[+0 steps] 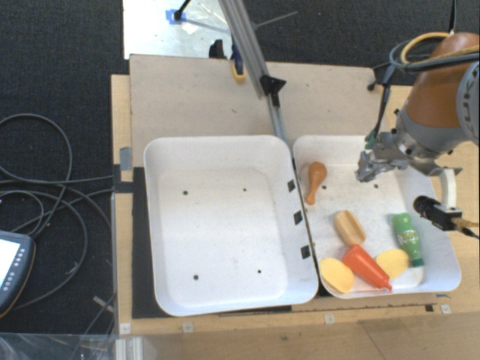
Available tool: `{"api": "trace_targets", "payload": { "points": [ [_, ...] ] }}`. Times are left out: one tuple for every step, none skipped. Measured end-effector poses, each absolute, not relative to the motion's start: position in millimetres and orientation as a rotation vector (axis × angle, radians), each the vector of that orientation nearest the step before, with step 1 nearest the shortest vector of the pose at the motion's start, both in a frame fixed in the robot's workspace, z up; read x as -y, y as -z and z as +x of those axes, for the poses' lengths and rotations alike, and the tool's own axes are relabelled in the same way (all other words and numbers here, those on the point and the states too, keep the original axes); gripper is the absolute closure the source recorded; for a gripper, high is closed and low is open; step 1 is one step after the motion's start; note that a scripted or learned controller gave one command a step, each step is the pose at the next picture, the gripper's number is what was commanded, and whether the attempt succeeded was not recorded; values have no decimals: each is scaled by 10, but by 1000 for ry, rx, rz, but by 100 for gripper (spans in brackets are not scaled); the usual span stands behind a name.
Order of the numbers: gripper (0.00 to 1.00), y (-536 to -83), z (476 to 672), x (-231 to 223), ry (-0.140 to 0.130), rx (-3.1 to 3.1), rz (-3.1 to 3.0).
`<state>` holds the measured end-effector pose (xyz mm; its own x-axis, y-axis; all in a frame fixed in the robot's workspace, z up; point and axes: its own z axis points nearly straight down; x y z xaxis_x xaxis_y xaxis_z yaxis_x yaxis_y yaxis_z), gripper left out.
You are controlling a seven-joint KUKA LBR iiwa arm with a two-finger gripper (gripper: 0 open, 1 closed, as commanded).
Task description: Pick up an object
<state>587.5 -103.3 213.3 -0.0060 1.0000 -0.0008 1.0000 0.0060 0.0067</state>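
The right bin (341,150) holds several toy foods. A brown drumstick (315,179) lies near its left wall. A tan bread roll (349,227) sits at the middle, with an orange-red carrot (367,266) below it. Two yellow pieces (337,274) (392,262) flank the carrot. A green bottle (408,238) lies toward the right wall. My gripper (365,170) hangs over the bin's upper right part, above bare floor, to the right of the drumstick. Nothing shows between its fingers.
The left bin (217,227) stands beside the right one, joined by black clips along the shared wall. A slanted metal pole (247,40) crosses the bench from the top. Cables lie on the floor at the left.
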Motion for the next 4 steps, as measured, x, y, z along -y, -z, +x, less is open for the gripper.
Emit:
{"api": "trace_targets", "payload": {
  "points": [
    [100, -2461, 5889, 1036, -5, -2224, 2212],
    [100, -2339, 6041, 501, -5, -2233, 2209],
    [100, -2324, 6175, -114, -6, -2234, 2209],
    [100, -2365, 6272, -652, -7, -2233, 2209]
  ]
}}
